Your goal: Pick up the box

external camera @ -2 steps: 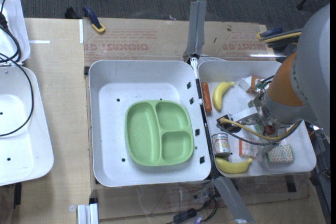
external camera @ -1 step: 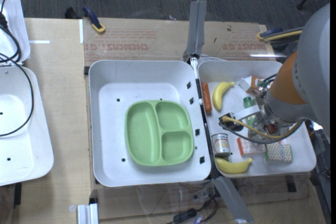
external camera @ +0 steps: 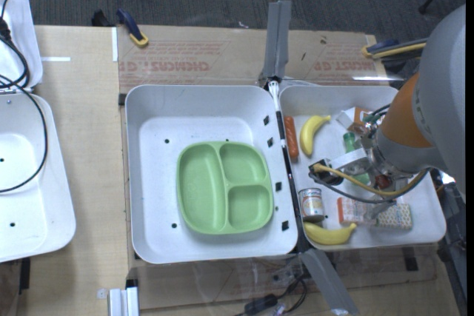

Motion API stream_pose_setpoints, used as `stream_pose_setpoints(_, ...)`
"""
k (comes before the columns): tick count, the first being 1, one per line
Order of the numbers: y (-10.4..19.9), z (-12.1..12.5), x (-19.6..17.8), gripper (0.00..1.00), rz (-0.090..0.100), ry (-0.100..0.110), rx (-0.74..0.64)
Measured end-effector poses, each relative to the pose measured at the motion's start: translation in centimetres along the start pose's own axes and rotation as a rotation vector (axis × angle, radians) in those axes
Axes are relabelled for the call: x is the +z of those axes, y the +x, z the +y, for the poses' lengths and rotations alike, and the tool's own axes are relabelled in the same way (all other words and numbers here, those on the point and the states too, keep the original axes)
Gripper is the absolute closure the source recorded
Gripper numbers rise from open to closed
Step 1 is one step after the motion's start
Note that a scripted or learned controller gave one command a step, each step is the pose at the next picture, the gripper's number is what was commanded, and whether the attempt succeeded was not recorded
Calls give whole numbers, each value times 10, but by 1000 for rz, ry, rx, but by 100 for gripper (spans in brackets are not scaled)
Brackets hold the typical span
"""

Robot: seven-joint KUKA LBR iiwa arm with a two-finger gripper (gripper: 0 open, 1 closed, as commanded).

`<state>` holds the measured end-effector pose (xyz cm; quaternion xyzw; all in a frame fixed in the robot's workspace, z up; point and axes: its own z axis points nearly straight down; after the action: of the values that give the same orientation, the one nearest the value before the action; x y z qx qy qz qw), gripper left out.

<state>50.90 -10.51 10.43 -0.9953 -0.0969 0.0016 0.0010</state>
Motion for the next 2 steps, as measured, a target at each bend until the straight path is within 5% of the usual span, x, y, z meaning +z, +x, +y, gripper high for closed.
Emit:
stream_pose_setpoints(1, 2, -3, 9, 0, 3, -5, -1)
stream_pose_setpoints(2, 0, -2, 1, 100, -3, -3, 2)
